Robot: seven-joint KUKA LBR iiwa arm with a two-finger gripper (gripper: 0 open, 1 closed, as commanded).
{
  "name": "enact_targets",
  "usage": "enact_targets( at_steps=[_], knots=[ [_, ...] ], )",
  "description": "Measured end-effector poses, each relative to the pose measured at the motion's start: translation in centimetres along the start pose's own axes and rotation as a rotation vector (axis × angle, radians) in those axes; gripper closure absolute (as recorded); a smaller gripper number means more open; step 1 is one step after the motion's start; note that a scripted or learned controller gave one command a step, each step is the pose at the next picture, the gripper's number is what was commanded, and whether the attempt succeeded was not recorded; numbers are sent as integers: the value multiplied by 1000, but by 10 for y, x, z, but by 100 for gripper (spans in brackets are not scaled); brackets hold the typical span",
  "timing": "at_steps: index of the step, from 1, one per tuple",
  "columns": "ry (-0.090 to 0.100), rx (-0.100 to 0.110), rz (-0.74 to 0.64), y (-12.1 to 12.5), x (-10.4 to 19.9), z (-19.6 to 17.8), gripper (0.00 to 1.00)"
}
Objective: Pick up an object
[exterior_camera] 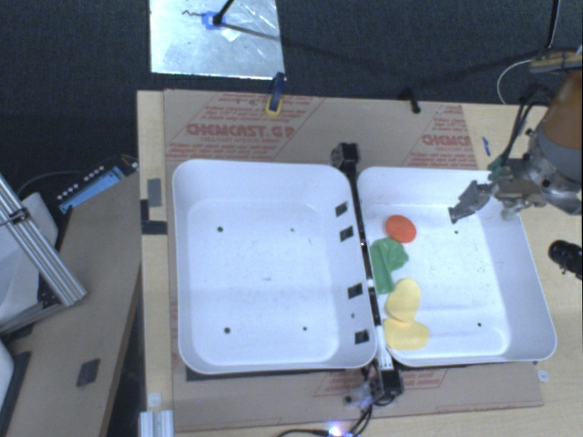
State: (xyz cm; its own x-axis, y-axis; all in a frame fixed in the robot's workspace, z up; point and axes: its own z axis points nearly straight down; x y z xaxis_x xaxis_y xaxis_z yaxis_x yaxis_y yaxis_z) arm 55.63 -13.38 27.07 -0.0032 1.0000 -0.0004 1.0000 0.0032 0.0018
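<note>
In the right bin [510, 271], along its left wall, lie an orange round object [401, 228], a green object [389, 264] below it, and two yellow objects [404, 315] nearest the front corner. My gripper [460, 209] hangs over the bin's back right part, to the right of the orange object and clear of it. Nothing shows between its fingers.
The left bin [264, 262] stands beside the right one, joined by a black clipped divider [360, 244]. Both rest on a cardboard sheet [237, 126]. A shiny metal plate [214, 25] lies at the back left, and an aluminium frame [32, 262] stands at the left edge.
</note>
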Motion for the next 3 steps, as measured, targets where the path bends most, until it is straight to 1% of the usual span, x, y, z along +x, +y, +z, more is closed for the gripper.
enact_targets(
  at_steps=[1, 2, 3],
  knots=[
    [1, 2, -5, 45, 32, 53, 0],
    [-1, 0, -3, 82, 28, 105, 0],
    [0, 2, -3, 112, 41, 191, 0]
  ],
)
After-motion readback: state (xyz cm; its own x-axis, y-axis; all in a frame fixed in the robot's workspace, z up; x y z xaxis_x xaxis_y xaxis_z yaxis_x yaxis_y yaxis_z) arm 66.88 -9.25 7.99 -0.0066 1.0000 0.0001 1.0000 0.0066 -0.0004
